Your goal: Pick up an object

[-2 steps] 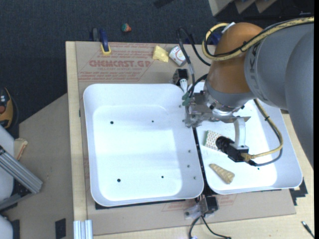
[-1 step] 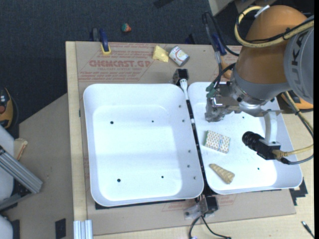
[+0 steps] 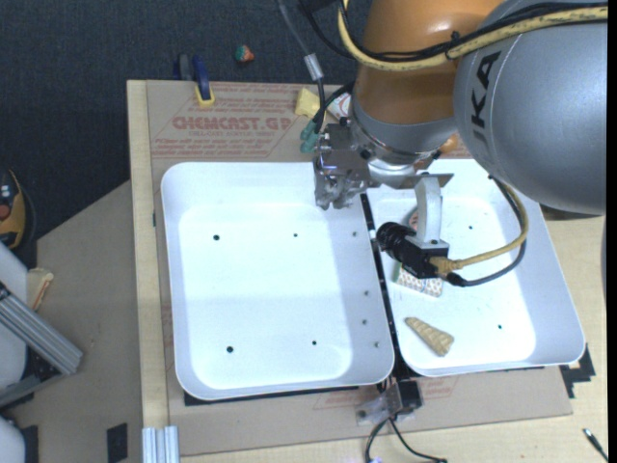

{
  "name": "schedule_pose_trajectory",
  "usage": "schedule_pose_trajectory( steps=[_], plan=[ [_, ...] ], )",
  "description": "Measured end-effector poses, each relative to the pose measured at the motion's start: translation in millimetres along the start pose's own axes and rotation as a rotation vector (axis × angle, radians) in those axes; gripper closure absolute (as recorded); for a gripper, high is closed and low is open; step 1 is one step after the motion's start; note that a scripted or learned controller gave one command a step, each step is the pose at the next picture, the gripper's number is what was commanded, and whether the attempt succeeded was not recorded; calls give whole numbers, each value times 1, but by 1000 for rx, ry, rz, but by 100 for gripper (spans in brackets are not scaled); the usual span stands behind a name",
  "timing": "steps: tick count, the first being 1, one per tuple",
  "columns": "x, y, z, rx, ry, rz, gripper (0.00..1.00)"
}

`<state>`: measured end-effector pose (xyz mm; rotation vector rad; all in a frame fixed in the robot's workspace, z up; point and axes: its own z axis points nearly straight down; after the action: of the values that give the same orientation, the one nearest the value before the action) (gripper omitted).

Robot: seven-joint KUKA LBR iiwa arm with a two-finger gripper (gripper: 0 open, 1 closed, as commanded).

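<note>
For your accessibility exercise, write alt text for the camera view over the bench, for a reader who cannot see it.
A large grey robot arm with an orange band reaches in from the right, its gripper hanging over the seam between two shallow white bins. The right white bin holds a tan cone-shaped object and a small speckled flat piece; the left white bin lies beside it.

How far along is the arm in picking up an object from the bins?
Done: the gripper hangs over the divide between the bins. In hand: no object visible at it. Left: a tan cone-shaped shell and a small speckled flat piece lie ungrasped in the right white bin.
</note>
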<state>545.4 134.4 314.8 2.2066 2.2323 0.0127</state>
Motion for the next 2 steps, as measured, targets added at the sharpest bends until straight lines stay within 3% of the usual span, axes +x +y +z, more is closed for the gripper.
schedule_pose_trajectory(
  steps=[1,2],
  plan=[
    [88,33,51,7,-1,3,100],
    [57,-2,-8,3,-2,14,100]
  ],
)
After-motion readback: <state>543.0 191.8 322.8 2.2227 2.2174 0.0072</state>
